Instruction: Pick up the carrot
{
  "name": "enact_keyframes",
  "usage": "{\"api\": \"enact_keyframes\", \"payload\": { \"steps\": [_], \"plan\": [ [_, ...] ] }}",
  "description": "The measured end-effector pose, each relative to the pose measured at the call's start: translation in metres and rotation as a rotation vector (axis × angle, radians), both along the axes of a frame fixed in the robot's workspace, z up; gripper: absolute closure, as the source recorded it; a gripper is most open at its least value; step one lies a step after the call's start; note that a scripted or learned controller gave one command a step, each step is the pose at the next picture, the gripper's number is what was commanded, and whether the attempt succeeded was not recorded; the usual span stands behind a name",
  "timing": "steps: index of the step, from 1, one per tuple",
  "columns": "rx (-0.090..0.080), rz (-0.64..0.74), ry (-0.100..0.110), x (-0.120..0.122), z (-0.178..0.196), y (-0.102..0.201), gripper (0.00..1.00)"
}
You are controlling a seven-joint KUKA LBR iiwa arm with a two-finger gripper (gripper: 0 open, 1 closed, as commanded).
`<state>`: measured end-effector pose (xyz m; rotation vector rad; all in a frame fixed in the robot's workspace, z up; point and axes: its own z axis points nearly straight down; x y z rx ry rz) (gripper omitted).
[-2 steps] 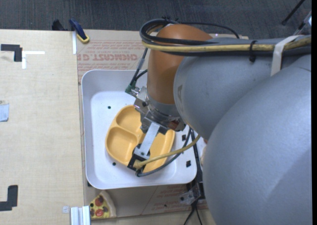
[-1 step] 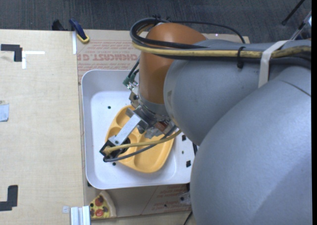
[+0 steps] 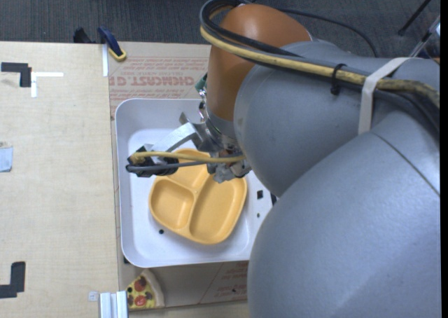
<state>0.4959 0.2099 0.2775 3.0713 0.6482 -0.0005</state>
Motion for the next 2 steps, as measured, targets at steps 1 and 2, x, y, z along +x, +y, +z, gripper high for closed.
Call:
{"api": "enact_keyframes", "payload": {
  "steps": [1, 2],
  "plan": [
    [-0.001, -0.217, 0.001, 0.036, -0.037, -0.053, 1.00],
    [-0.001, -0.216, -0.001, 0.000, -0.010, -0.034, 1.00]
  ]
}}
